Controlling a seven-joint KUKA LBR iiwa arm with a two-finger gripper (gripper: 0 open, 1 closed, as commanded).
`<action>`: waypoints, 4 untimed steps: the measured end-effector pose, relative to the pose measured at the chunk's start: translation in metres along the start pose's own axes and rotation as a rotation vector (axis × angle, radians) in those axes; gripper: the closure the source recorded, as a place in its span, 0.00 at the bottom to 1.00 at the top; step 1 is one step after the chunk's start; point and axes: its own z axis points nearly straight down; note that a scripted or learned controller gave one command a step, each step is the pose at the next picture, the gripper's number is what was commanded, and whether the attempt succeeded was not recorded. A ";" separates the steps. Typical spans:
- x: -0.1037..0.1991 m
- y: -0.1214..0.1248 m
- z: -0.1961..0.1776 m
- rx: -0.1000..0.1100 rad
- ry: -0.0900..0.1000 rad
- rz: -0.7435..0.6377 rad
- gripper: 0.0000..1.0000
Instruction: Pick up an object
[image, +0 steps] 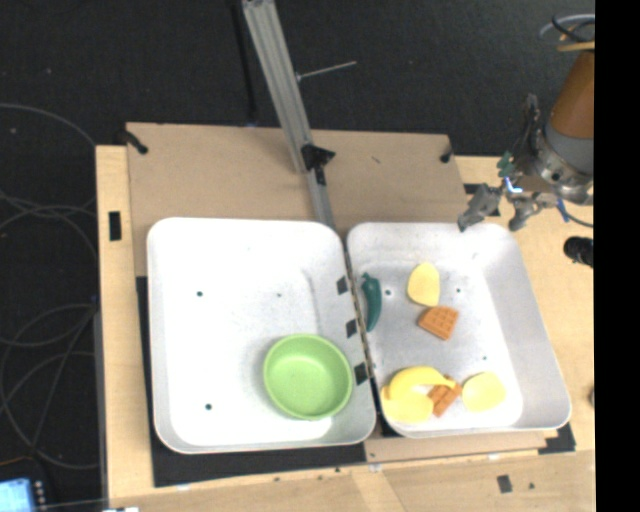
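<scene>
The left bin (200, 270) holds a green bowl (308, 375), upright, near its front right corner and close to the wall shared with the neighbouring bin. A few small dark dots mark the bin's white floor.

Along the seam between the two bins, a thin metal bar (290, 105) slants down from the top of the view and ends at the bins' rear edge. Just right of the seam, a small teal piece (370, 300) lies against the left wall of the right bin (520, 300).

In the right bin, a pale yellow piece (424, 284) lies toward the middle, and an orange waffle-like square (438, 322) sits just below it, close but apparently not touching. Near the front wall, a bigger yellow lump (410, 392) sits left, a small orange piece (443, 399) leans against its right side, and a yellow round piece (484, 391) lies just right of that, touching or nearly touching the orange piece.

The gripper (494, 208) hangs at the right bin's rear right corner, above the rim, well apart from every object in the bin. Its two fingers (474, 212) are spread apart, with nothing between them. The arm's grey wrist and orange band rise behind it at the upper right.
</scene>
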 end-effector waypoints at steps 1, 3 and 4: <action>0.000 0.000 0.000 0.000 0.000 0.000 0.00; 0.007 -0.003 0.089 0.002 0.001 0.005 0.00; 0.006 -0.004 0.142 0.002 0.001 0.006 0.00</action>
